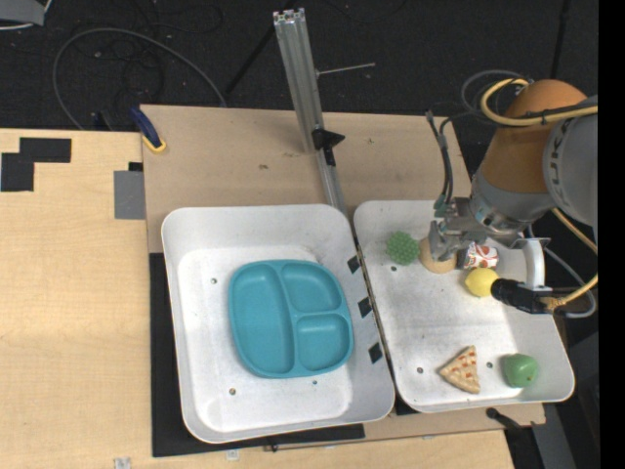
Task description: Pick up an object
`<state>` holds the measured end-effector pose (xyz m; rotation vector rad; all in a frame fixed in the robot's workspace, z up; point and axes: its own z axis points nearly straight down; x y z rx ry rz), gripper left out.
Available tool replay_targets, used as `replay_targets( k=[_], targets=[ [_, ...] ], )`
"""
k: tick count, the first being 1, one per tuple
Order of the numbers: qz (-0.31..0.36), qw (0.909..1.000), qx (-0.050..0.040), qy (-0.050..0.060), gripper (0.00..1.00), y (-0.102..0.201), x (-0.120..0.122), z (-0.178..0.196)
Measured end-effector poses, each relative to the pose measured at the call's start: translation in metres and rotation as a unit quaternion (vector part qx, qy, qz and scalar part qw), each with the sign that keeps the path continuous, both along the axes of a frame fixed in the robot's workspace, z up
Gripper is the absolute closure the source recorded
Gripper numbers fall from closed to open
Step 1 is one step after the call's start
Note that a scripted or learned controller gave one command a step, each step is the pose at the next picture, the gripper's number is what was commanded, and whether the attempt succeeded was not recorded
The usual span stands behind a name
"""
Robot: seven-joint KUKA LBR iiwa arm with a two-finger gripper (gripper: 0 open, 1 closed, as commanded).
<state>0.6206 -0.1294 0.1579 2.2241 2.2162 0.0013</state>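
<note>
the tan round piece [438, 259] sits near the back of the right bin [430, 384], and my hand [451, 240] is right on top of it, so from here i'd judge the coming move is straight down, not sideways. just beside that piece lie the green knobbly ball [401, 248] toward the left bin [195, 262], and the red-and-white can [481, 256] and yellow ball [479, 282] toward the arm. whether the hand is clenched or released i cannot tell.
</note>
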Motion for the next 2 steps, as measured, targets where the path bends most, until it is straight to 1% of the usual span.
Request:
replay_targets(
  k=[1, 2],
  targets=[
    [0.001, 1.0000, -0.0004, -0.001, 1.00, -0.006, 0.002, 0.063],
    [0.000, 1.0000, -0.0003, -0.001, 1.00, -0.010, -0.007, 0.120]
  ],
)
